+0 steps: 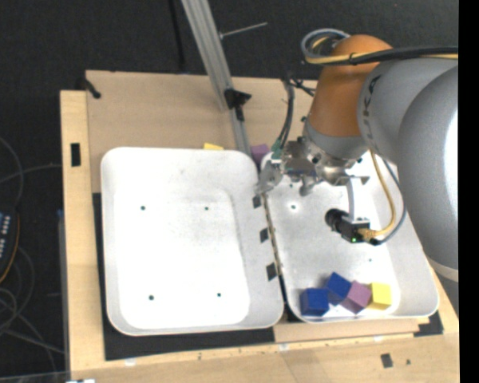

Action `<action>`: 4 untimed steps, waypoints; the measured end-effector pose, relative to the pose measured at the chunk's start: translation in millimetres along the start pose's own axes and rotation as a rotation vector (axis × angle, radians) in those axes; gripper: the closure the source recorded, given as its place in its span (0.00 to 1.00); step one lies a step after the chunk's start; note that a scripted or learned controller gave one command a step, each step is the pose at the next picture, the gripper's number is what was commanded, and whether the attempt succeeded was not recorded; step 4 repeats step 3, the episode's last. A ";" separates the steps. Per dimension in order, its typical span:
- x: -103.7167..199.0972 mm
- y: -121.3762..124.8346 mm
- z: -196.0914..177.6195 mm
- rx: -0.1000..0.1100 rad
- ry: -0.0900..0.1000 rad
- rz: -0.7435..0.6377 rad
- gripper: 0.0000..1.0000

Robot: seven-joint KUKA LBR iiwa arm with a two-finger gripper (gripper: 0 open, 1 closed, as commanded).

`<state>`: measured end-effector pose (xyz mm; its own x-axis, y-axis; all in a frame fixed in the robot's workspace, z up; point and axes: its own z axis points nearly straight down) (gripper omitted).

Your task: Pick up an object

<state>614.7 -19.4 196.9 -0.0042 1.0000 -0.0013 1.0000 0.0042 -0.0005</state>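
My gripper [286, 179] hangs low over the far left corner of the right bin [399, 238], below the orange-banded wrist. Just beyond it a purple block [259, 152] rests by the bin's far left corner, partly hidden by the gripper. Several blocks lie together at the near end of the right bin: a blue one [315, 301], a second blue one [338, 283], a purple one [356, 295] and a yellow one [381, 295]. They are well apart from the gripper.
The left bin [180, 238] sits beside the right one, their rims meeting near the gripper. A small yellow piece [214, 146] lies just behind the left bin's far rim. A slanted metal pole [211, 50] rises behind the bins. A black cable fitting [345, 223] hangs over the right bin.
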 end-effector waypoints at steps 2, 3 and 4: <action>-40.4 -97.3 -38.0 -0.002 0.000 0.008 0.00; -63.5 -130.4 -107.2 -0.010 -0.001 0.006 0.00; -63.5 -130.4 -107.2 -0.010 -0.001 0.006 0.00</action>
